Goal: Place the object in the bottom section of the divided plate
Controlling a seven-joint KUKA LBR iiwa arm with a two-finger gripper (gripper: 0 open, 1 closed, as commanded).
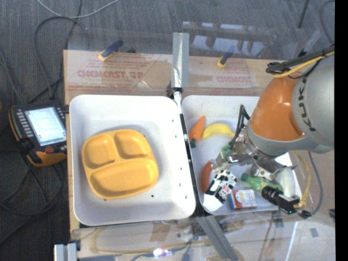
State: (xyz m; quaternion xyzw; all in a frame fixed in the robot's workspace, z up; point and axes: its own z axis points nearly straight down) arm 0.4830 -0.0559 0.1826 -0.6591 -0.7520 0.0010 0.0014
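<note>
Arm's [296,110] grey-orange bulk hides my jaws, can't tell their state; glossy yellow plastic divided plate [119,163] has its long bottom section facing lower-right.

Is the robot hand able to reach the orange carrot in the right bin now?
Probably yes: the orange carrot lies uncovered near the divider, beside the yellow banana, with nothing on top; the hand hangs nearby.

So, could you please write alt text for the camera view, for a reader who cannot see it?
Seen from above, a yellow divided plate lies with nothing on it in the left white bin, while the grey and orange arm reaches from the right over the right bin. That bin holds a carrot, a banana, a sausage and other small items.
</note>
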